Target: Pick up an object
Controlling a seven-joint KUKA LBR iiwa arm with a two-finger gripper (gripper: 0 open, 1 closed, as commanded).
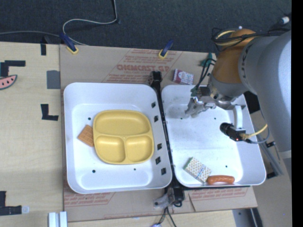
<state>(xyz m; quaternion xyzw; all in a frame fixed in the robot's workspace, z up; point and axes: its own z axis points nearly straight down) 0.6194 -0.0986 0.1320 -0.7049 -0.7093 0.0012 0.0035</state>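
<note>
Pincer over right bin, fingers blurred, can't tell if parted; seemingly nothing held. Sausage, patterned packet well below it, untouched. Pick not yet made.

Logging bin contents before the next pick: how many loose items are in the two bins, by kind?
Divided yellow tray: 1, left bin
Tan cracker: 1, left bin, partly under the tray
Patterned block: 1, right bin
Orange sausage: 1, right bin
Total: 4
</note>
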